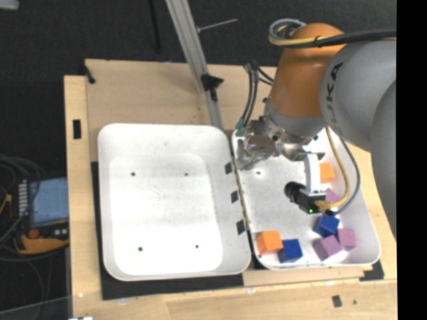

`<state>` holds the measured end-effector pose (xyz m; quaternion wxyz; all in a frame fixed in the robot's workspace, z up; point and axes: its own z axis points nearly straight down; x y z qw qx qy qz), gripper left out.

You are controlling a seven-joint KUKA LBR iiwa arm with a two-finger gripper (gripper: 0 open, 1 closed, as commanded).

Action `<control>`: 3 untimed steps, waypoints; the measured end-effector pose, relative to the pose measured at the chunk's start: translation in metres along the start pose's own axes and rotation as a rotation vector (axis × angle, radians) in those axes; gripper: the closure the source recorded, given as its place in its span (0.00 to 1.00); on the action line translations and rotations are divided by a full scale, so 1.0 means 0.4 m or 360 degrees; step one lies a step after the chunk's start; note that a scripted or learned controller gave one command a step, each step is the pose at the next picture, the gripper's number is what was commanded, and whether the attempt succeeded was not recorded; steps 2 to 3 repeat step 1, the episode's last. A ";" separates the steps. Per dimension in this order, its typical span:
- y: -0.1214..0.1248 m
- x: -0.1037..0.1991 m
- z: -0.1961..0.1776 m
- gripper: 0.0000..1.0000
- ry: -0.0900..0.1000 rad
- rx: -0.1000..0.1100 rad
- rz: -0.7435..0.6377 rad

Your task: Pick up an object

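Grey arm, orange band

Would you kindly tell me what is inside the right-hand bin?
The right bin holds orange, blue and purple blocks near its front edge. The arm covers its far part, so anything there is hidden.

I see a pale wooden worktop on dark carpeted floor, with a metal pole slanting across it.

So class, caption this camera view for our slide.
Arm's gripper low over the right bin, blocks clustered at its near end.
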<state>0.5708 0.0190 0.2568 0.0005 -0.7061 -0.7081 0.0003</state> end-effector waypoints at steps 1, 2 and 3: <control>0.019 0.116 0.051 1.00 -0.0001 0.0003 -0.0005; 0.019 0.116 0.051 1.00 -0.0001 0.0003 -0.0005; 0.019 0.116 0.051 1.00 -0.0001 0.0003 -0.0005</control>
